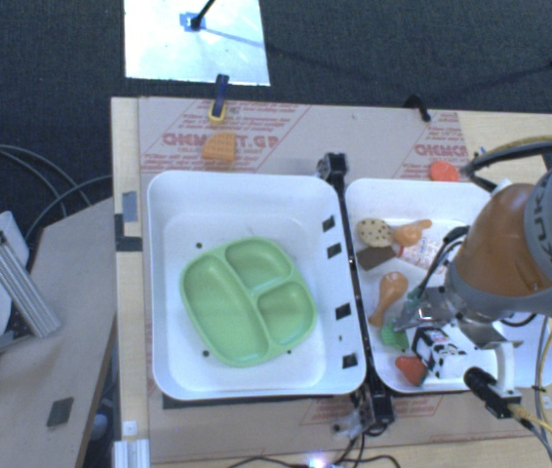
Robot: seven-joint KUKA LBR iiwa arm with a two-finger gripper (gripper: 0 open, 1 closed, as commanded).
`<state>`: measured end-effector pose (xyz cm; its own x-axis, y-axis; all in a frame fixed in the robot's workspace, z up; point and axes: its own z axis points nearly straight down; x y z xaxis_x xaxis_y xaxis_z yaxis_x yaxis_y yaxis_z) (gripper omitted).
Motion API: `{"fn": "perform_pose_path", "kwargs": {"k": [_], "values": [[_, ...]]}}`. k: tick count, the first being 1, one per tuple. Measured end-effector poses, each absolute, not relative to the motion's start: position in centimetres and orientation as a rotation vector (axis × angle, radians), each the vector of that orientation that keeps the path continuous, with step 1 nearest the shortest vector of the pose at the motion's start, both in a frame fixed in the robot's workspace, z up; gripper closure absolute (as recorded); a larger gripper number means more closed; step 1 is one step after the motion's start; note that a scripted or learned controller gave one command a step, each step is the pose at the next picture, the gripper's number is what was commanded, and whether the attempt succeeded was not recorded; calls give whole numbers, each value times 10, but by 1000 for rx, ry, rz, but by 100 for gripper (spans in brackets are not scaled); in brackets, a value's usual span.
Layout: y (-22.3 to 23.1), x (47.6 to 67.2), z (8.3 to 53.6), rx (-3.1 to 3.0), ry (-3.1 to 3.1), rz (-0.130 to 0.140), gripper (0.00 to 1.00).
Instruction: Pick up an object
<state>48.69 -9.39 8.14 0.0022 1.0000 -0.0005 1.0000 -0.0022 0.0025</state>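
The right bin (471, 195) holds several small toy foods. A chocolate-chip cookie (374, 230) and an orange piece (413, 231) lie at its far left, with a brown piece (374, 256) just below them. A tan drumstick (390, 294) lies along the left wall. Near the front are a green piece (393, 338), a red piece (411, 368) and a black-and-white toy (439, 352). My gripper (418, 314) hangs low over the bin's front left, right beside the drumstick and just above the green piece. The arm hides the bin's right half.
The left bin (174, 203) holds a green divided plate (247, 300). Behind the bins on the cardboard lie an orange block (219, 147), a blue and yellow tool (219, 98) and a red-orange piece (443, 172). Black clips sit on the rim between the bins.
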Motion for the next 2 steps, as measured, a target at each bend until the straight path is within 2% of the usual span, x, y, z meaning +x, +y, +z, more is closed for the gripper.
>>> {"fn": "perform_pose_path", "kwargs": {"k": [1,2], "values": [[4,494,190,2202,2232,15,100],[-2,494,195,2212,2226,8,100]]}}
